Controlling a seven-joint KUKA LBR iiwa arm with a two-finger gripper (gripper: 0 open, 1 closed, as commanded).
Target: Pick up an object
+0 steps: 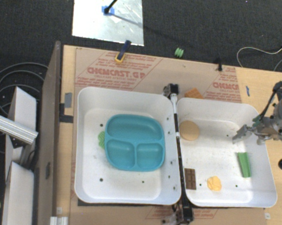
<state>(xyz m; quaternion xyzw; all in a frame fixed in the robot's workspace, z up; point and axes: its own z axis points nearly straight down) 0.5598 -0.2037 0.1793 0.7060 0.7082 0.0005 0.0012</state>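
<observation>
The right bin (229, 115) holds a round tan piece (189, 130) near its left wall, a green stick (244, 164) at the right, a yellow lump (214, 183) near the front, and a brown block (189, 178) at the front left corner. My gripper (251, 137) hangs over the right side of this bin, just above and behind the green stick. It is open, with nothing between its fingers (240, 134). In the left bin (88, 129) lies a teal divided plate (134, 142), and a small green thing (101, 139) peeks out at the plate's left edge.
A divider rail (175, 122) runs between the two bins. The bins rest on a cardboard sheet (135, 70). An orange scrap (194, 93) lies just behind the right bin. Cables (264, 51) trail at the back right.
</observation>
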